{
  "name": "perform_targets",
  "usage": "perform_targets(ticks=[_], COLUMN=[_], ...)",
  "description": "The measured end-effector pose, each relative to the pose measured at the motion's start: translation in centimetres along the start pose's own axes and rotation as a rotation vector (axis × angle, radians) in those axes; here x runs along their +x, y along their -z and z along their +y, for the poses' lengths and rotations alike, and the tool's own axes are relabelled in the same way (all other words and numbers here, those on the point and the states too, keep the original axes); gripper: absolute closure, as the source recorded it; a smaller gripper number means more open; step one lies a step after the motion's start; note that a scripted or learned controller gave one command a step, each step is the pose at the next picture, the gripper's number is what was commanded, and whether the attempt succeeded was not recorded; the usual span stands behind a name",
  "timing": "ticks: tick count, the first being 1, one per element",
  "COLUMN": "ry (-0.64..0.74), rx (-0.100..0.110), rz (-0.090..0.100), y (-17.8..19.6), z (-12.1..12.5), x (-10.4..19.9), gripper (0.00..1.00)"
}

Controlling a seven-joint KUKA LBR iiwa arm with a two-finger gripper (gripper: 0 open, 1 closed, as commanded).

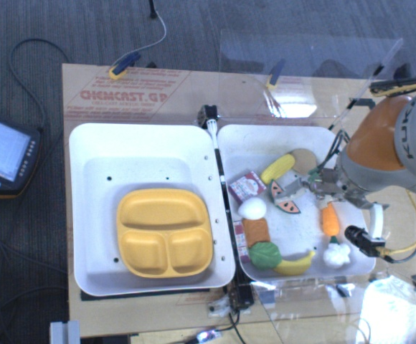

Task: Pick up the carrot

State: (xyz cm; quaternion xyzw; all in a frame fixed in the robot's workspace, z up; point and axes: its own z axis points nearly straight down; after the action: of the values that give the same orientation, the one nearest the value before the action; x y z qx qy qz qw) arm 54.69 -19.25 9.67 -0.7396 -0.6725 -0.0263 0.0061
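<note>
Tool sits low in the right bin, at the end of the grey arm with its orange band reaching in from the right; whether it is open or closed I cannot tell, and nothing shows between its tips. Carrot lies just below and to the right of the tool, orange, free on the bin floor, apart from the tips; watermelon slice lies just below-left of the tool; corn cob just up-left of it; further left a white egg and a small red packet; further down a banana beside a green leafy piece. Well to the left, the second bin holds a yellow divided tray. Both bins rest on a tan table printed with red lettering; around it is dark grey carpet with black cables, and a handheld screen unit lies at far left.
</note>
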Motion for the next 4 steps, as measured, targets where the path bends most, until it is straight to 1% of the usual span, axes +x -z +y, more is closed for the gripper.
perform_targets(ticks=[1,2,3,4], ry=[-0.122,0.168,0.166,-0.151], rx=[-0.009,0.015,0.002,0.019], rz=[-0.015,-0.017,-0.040,-0.052], y=[0.1,0.2,1.1,11.0], z=[-4.3,-5.0,-4.8,2.4], x=[0.1,-0.4,-1.0,3.2], gripper=[0.00,0.00,1.00,1.00])
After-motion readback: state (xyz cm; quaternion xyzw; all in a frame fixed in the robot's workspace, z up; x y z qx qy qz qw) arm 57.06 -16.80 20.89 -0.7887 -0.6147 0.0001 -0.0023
